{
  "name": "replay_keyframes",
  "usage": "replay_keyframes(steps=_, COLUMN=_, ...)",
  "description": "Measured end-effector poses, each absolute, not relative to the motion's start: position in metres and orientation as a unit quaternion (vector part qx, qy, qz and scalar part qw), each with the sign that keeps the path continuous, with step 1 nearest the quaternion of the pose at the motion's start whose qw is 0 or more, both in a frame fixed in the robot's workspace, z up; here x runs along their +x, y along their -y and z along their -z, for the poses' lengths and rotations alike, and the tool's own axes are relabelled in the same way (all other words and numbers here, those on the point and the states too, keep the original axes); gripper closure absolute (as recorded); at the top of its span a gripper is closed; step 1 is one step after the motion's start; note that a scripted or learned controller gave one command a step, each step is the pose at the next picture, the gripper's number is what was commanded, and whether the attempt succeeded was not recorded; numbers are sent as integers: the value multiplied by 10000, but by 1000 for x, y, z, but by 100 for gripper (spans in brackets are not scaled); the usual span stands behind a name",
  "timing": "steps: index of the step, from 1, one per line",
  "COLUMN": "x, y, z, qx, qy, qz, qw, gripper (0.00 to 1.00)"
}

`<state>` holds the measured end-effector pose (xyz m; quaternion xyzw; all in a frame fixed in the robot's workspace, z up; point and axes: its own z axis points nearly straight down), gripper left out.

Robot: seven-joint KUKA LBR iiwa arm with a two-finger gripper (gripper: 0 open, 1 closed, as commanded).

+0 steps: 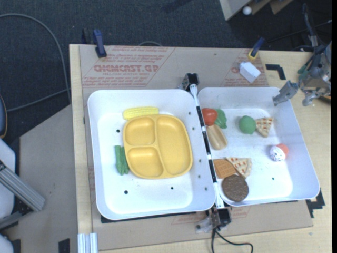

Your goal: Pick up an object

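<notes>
1. The surface (pixel 158 70) carries two white bins side by side.
2. The left bin (pixel 105 141) holds a yellow divided plate (pixel 157 145), a corn cob (pixel 140 112) and a green pod (pixel 121 159).
3. The right bin (pixel 300 157) holds small toy foods, among them a green ball (pixel 247 124).
4. The hand (pixel 296 93) hangs above that bin's far right corner, fingers spread, pinching nothing.

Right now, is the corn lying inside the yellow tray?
No, the corn lies on the left bin's floor, just outside the yellow tray's far edge.
</notes>
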<state>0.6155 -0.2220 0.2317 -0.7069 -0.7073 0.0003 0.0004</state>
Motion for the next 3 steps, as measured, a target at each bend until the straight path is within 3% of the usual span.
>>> replay_keyframes(steps=1, x=608, y=184, z=-116, qx=-7067, qy=7075, qz=-2, qw=8, gripper=0)
replay_keyframes(steps=2, x=667, y=170, z=-85, qx=-7065, qy=7077, qz=2, qw=-6, gripper=0)
replay_keyframes(steps=3, x=615, y=149, z=-85, qx=-7070, qy=7072, qz=-3, qw=9, gripper=0)
